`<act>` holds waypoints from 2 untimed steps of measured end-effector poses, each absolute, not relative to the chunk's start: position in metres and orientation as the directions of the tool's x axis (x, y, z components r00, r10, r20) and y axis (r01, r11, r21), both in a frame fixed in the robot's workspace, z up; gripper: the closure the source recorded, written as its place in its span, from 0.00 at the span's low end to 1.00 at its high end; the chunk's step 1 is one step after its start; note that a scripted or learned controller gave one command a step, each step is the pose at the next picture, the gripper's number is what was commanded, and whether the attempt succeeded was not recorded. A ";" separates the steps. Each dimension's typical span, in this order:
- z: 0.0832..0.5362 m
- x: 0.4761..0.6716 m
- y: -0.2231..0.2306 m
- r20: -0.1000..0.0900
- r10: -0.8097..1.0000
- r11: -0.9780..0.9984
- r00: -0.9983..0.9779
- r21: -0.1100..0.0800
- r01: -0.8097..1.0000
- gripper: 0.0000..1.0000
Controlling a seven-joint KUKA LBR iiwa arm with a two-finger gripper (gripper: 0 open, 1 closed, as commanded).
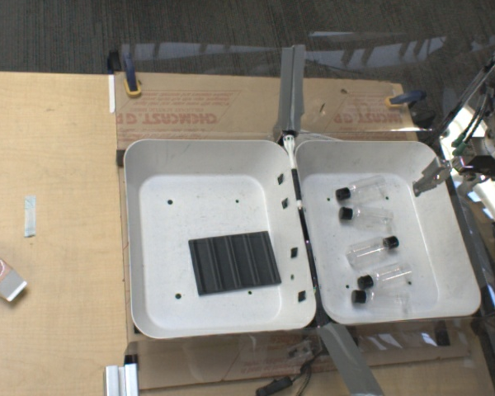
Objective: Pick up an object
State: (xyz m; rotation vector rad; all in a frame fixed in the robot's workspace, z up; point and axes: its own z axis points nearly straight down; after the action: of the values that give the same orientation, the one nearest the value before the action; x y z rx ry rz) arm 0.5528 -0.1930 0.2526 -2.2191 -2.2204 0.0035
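Several clear plastic vials with black caps lie on their sides in the right white bin [445, 299]. Two lie near the bin's back, one [365, 190] with its cap pointing left and another [370, 215] just below it. A third vial [370, 252] lies in the middle, its cap to the right. Two more [388, 276] rest close together near the front. A black ribbed pad [234, 262] lies flat in the left white bin [136, 221].
A grey metal bracket [431, 178] juts over the right bin's far right rim, with cables and fittings [472, 143] behind it. A divider post [292, 89] rises between the bins. A small pink-and-white object [3, 275] and a grey strip [30, 217] lie on the wooden bench at left.
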 end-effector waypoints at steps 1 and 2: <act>0.108 0.530 -0.216 0.001 0.998 0.067 -0.067 0.001 0.998 0.00; 0.144 0.478 -0.222 0.001 0.918 0.396 -0.396 -0.001 0.918 0.00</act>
State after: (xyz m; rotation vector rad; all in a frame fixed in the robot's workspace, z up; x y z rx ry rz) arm 0.4776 -0.2221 0.1442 -1.7258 -2.6234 -0.0004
